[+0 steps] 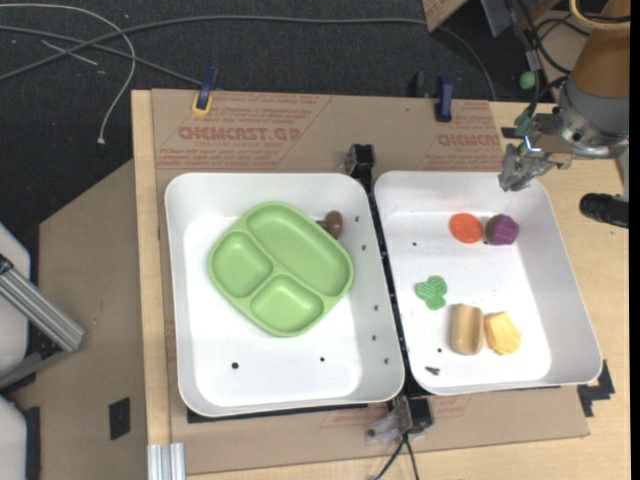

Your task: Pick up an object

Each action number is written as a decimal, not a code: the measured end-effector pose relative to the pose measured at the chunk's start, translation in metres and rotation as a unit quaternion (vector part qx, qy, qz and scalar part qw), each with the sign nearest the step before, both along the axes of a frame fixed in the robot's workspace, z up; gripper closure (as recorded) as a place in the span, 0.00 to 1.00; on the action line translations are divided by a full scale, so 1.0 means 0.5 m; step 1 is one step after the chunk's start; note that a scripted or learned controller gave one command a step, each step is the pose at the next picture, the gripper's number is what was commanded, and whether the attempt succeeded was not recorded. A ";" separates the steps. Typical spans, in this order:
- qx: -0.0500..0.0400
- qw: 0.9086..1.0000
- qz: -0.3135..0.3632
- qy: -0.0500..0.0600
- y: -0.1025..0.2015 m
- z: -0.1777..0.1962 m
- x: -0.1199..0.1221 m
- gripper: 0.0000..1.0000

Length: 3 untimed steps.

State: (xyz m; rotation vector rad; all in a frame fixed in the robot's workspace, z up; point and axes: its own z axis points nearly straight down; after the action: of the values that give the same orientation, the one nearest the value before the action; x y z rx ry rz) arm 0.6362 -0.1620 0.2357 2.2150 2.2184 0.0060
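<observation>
The right bin [560,298] holds an orange round piece [465,228], a purple piece [502,230] touching its right side, a small green leafy piece [432,292], a tan cylinder [464,329] and a yellow piece [502,333] next to it. My gripper [515,173] hangs over the bin's far rim, above and a little right of the purple piece, with nothing seen between its fingers. The arm comes in from the upper right.
The left bin [200,358] bears a green divided plate [281,267] with a small brown object [332,224] at its far right edge. Clamps [206,89] [444,98] grip the board's far edge. Cables lie on the dark floor behind.
</observation>
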 end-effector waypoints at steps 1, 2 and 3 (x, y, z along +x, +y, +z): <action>0.003 1.000 0.002 0.004 0.109 0.018 -0.031 1.00; 0.003 1.000 0.002 0.005 0.202 0.025 -0.066 1.00; 0.003 1.000 0.002 0.005 0.303 0.032 -0.089 1.00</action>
State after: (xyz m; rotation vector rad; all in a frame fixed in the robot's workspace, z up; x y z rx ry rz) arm 0.5917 -0.0103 0.2518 2.2176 2.2311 0.0015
